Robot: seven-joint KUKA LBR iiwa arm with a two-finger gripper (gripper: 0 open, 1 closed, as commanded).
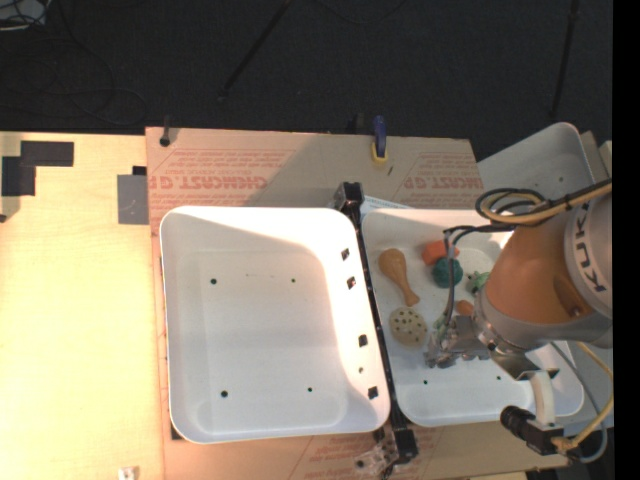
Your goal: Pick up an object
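My gripper (445,348) reaches down into the right bin (470,398), just right of a tan perforated disc (407,324). A tan wooden pin-shaped piece (398,272) lies above the disc. Farther back sit an orange-red object (437,252) and a teal round object (447,271). A small greenish piece (478,281) peeks out beside the orange wrist band (535,278). The gripper's tips stand on the bin floor close to the disc.
The left bin (265,318) lies beside the right one, divided from it by a black clamp strip (362,308). Cardboard (300,173) backs both bins. Cables (515,203) loop over the arm at the right. A blue clip (379,138) sits on the cardboard's far edge.
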